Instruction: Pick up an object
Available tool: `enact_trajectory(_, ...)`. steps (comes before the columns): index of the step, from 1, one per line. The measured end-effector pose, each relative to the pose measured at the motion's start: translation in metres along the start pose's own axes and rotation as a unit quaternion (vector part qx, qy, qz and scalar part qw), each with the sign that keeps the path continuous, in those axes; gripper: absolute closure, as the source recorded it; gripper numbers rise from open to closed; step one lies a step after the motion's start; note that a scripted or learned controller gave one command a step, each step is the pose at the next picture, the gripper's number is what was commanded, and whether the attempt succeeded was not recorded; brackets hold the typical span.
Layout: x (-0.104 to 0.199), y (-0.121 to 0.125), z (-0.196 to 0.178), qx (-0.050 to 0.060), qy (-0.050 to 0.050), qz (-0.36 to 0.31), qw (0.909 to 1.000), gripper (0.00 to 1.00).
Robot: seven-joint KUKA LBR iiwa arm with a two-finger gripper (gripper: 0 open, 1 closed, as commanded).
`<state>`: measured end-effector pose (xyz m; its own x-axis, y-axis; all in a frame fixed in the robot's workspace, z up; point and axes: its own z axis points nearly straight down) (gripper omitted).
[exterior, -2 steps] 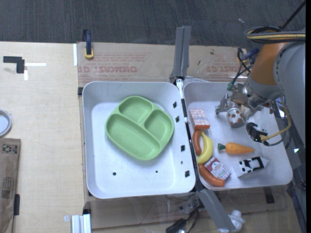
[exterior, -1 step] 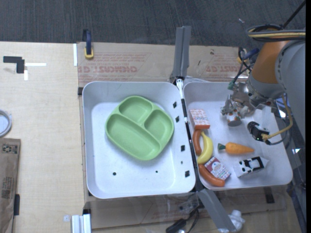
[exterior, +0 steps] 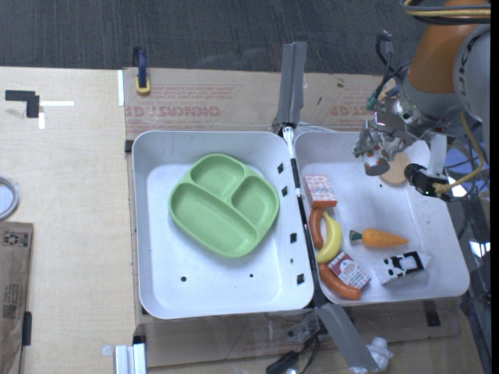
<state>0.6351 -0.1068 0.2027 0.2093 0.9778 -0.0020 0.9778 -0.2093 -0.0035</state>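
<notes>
Nearest you in the right bin [exterior: 448, 232] sat the black-and-white carton [exterior: 403, 266], then the carrot [exterior: 380, 238], its long axis running left-right with the leafy end pointing left. If you took the carrot, you had to drop straight down and close across its thick middle, not along it. Farther back the gripper [exterior: 374, 156] hovered at the bin's far right; I couldn't tell how open it was or whether it had anything.

- A blue-handled clamp [exterior: 140, 70] grips the cardboard sheet [exterior: 210, 100] behind the bins.
- A roll of clear tape [exterior: 5, 199] lies at the bench's left edge.
- A brown paper bag [exterior: 14, 287] sits just below it.
- A black L-shaped bracket [exterior: 25, 100] rests far left.
</notes>
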Motion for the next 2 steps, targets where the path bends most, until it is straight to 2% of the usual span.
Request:
enact_trajectory(1, 0.002, 0.009, 0.068, 0.001, 0.000, -0.143, 0.9897, 1.00)
enact_trajectory(2, 0.024, 0.014, 0.013, -0.001, 0.000, -0.024, 0.9997, 1.00)
